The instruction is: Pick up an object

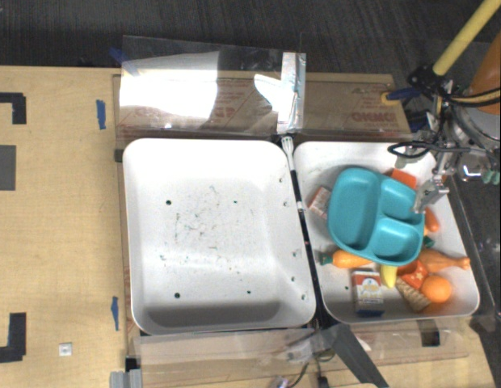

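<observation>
— Where is the thing you want?

— The teal divided tray [373, 215] lies tilted on the toys in the right bin [469, 301]; the left bin [210, 217] sits beside it on the bench [48, 217].

— How will it handle?

— I judge it light, stiff, slick plastic; its thin rim is the place to pinch.

— And your end effector [428, 194]?

— At the tray's right edge, seemingly touching it; whether clenched or released, I cannot tell.
</observation>
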### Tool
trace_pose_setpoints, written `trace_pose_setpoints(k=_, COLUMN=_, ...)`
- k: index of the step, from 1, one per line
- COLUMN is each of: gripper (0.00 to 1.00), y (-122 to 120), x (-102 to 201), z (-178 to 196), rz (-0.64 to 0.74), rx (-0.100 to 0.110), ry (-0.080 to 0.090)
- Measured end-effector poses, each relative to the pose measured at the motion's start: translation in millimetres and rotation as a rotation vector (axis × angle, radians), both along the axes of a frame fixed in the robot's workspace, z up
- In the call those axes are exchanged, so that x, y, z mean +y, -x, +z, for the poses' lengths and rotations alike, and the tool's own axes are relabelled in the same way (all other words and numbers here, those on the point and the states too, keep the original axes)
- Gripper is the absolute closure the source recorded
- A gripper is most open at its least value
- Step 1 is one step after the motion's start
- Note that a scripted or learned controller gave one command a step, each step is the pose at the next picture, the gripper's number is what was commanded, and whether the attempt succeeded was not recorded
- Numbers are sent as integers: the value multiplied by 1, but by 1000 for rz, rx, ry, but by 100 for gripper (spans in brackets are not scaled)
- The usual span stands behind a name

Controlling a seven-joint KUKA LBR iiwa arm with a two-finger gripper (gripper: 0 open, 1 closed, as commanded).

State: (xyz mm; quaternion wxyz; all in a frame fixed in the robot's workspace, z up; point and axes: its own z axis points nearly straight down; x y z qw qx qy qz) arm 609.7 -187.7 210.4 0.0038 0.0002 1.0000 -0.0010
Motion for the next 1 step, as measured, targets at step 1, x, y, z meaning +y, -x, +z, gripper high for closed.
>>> trace_pose_setpoints(k=1, gripper=0, y=-22, x=-24, z=-106, rz=93, rx=2, ry=-1)
